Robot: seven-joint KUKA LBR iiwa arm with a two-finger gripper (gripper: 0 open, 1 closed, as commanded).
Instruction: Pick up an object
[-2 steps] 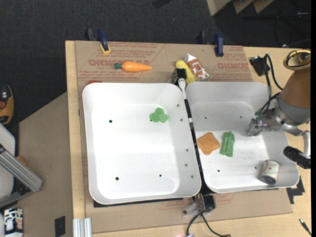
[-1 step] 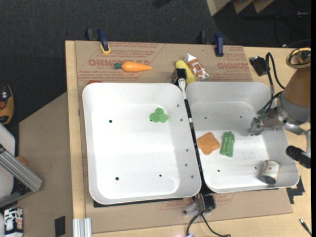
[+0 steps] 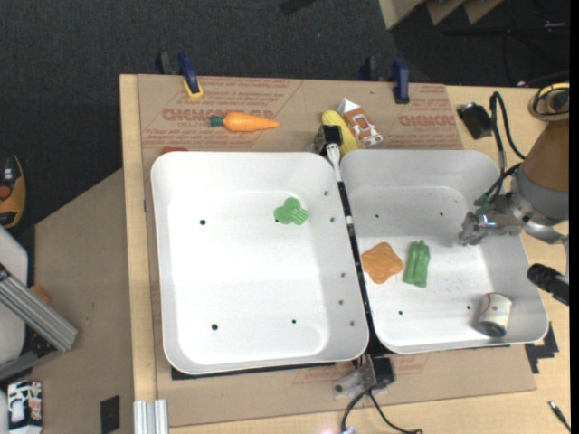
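My gripper point(image 3: 474, 229) hangs low over the right side of the right bin point(image 3: 425, 163), reaching in from the right below the orange band of the arm. Nothing shows between it and the bin floor. To its left, well apart from it, a flat orange piece point(image 3: 382, 263) and an upright green piece point(image 3: 416, 264) lie side by side on the bin floor. A small white and grey can point(image 3: 494, 313) lies on its side in the bin's near right corner. In the left bin point(image 3: 181, 269), a green leafy toy point(image 3: 290, 212) rests near the far right part.
Behind the bins on the cardboard lie a toy carrot point(image 3: 246, 123), a yellow banana point(image 3: 333, 123) and a small orange and white box point(image 3: 363, 127). Blue clamps point(image 3: 190, 76) hold the board's far edge. Cables and a black part point(image 3: 474, 118) sit at the back right.
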